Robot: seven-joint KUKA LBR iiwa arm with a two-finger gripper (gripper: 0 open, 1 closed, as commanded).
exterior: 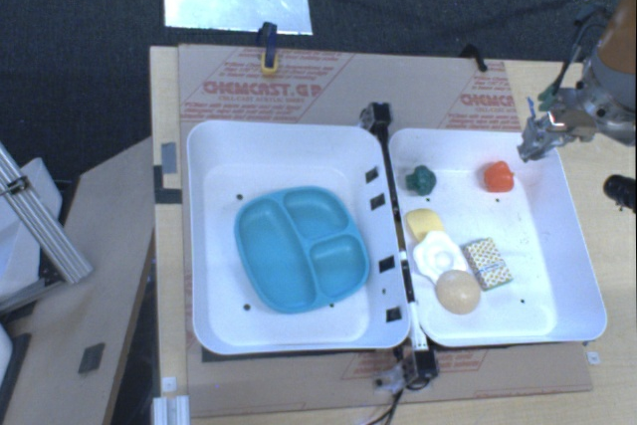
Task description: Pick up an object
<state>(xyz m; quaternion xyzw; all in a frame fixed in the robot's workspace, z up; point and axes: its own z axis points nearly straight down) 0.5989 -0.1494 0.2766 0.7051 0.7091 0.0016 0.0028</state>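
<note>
End effector (532, 142): above right bin's far rim; finger state cannot be told.
Nearest object: orange ball (499, 176), just beside, unlifted.
Progress: nothing grasped; pick remains.

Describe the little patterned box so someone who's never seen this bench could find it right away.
Start at the two white bins; take the right bin, not the one holding the blue tray. Look along its near side, right of the white egg-shaped piece and just above the beige ball. The box is the only flat, square-cornered item there, with a small checked blue-and-tan pattern.
</note>
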